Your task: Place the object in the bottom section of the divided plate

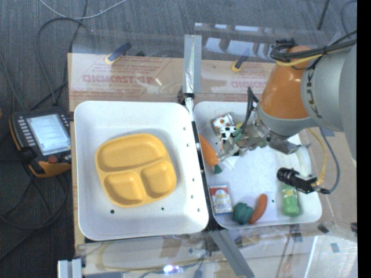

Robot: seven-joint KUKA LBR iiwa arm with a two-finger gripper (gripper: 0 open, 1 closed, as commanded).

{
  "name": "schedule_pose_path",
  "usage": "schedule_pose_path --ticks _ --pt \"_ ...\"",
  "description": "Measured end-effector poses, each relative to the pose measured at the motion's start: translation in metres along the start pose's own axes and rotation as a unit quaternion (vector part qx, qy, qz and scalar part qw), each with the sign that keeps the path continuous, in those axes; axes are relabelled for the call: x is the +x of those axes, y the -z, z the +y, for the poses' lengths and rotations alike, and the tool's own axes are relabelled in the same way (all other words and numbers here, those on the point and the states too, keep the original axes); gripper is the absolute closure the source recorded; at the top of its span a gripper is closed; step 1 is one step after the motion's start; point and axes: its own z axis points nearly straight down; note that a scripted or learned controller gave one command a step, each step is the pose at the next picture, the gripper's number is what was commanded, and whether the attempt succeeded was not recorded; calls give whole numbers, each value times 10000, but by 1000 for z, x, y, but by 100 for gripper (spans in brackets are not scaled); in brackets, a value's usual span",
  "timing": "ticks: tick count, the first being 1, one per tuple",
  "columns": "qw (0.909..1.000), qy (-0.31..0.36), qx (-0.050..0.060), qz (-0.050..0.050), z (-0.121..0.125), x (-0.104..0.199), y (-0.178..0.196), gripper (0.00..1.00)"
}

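Pick-up stage. The gripper (232, 146) hangs low in the right bin (290, 216); jaw state cannot be told. A carrot (208, 153) lies just left of it. Next: secure one object, then carry it left to the yellow divided plate (136, 168).

grey carpet floor (116, 33) crossed by loose cables (69, 17), a teach pendant (42, 138) lying left of the bench

The grey arm with its orange band (285, 94) reaches in from the right, its wrist bent downward and to the left. The dark two-finger hand (227, 146) hangs low at the end, pointing left; its tips are too cluttered to read.
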Motion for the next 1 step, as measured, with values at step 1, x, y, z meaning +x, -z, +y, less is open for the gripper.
schedule_pose_path --ticks 1 --pt "10000 49 8 -70 43 51 1 100"
